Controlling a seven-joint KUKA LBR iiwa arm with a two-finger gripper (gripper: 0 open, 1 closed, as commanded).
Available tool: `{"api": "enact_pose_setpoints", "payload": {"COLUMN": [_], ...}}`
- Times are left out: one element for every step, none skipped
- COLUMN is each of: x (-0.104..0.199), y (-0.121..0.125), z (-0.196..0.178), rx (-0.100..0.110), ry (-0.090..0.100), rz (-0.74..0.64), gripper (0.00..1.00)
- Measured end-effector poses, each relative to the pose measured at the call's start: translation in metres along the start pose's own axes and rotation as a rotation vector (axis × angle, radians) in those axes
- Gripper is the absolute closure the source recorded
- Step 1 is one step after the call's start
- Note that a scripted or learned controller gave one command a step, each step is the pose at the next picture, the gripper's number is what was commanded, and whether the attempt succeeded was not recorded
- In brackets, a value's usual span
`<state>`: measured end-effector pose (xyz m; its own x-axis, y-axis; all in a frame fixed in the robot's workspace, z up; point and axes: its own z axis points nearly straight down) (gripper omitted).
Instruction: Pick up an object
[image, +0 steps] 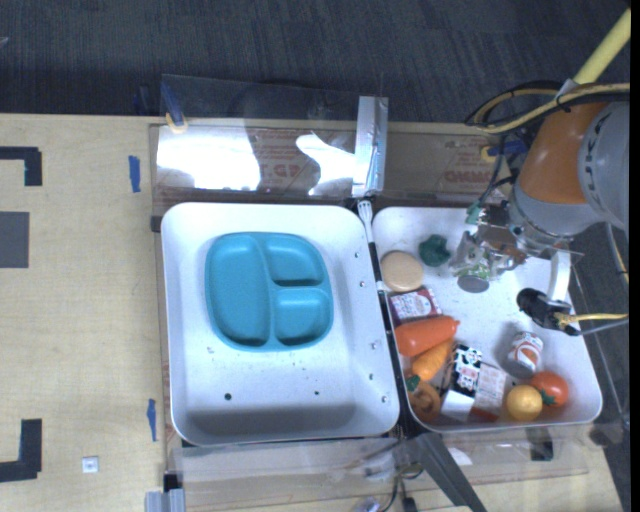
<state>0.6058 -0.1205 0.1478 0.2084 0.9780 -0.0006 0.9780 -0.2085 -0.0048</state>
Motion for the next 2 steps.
{"api": "enact_pose_setpoints", "payload": {"x": [0.0872, 0.082], "y": [0.0093, 0.0089], "z": [-0.039, -0.0369], "rx": [-0.01, -0.006], "ry": [0.004, 0.0], "rz": [-0.028, -0.022], "gripper": [1.0, 0.0]}}
